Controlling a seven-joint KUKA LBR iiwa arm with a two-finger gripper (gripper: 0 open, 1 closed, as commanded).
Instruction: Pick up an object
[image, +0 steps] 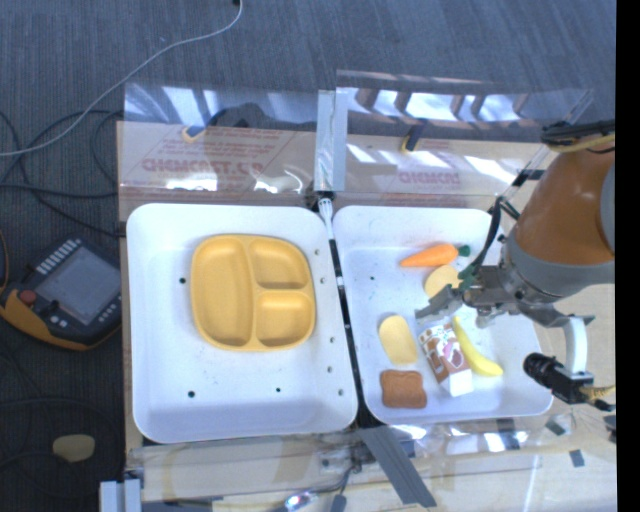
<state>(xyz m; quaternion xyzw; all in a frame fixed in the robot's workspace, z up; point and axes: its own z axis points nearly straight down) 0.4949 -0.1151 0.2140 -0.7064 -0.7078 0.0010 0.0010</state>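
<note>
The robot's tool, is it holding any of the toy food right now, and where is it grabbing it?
It cannot be told. The tool sits low over the right bin, among the carton, the banana and a pale food piece.

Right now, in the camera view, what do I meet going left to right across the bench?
Pendant → yellow tray → pale oval piece → carton → banana → arm.

We see the table (300, 165) bearing two white bins: left bin (160, 380), right bin (380, 235), touching side by side.
</note>
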